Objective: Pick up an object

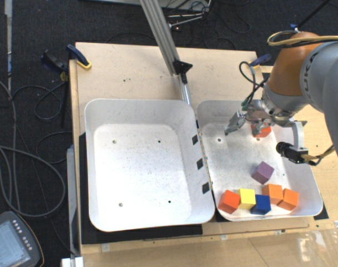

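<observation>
Gripper (252, 124) was positioned over the right bin (224, 154); its state could not be told. Just beside it, a red-orange block (263, 130) was seen, well apart from the blocks (258, 198) clustered at the bin's front edge.

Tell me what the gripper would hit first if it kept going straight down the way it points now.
Most likely the red-orange block, which sits right under the gripper near the back of the right bin. Depth is unclear from this slanted view, so it could slip past and meet the bin floor beside the block.
</observation>
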Tool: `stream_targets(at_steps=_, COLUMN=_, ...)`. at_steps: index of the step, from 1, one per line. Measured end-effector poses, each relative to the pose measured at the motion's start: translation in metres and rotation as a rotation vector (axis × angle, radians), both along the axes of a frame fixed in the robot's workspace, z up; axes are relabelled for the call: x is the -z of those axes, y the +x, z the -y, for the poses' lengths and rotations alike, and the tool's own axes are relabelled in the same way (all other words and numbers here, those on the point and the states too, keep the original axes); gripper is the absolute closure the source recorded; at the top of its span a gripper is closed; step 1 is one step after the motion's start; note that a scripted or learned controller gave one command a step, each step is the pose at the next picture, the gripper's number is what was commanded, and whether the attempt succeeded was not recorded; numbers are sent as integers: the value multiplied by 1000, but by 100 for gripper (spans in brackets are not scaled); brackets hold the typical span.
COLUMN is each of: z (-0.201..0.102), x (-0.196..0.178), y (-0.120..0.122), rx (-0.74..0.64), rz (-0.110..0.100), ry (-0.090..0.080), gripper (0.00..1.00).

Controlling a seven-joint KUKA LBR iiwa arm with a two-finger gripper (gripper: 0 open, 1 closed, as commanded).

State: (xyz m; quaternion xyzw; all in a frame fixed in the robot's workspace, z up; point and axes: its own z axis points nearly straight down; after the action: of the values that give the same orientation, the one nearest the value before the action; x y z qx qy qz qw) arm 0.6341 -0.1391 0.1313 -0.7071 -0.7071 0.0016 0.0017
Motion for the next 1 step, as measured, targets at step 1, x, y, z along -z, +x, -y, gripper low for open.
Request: stream_targets(at_steps=1, z=1, x=-14, y=2, rx=0, rz=7, ry=-2, gripper=100)
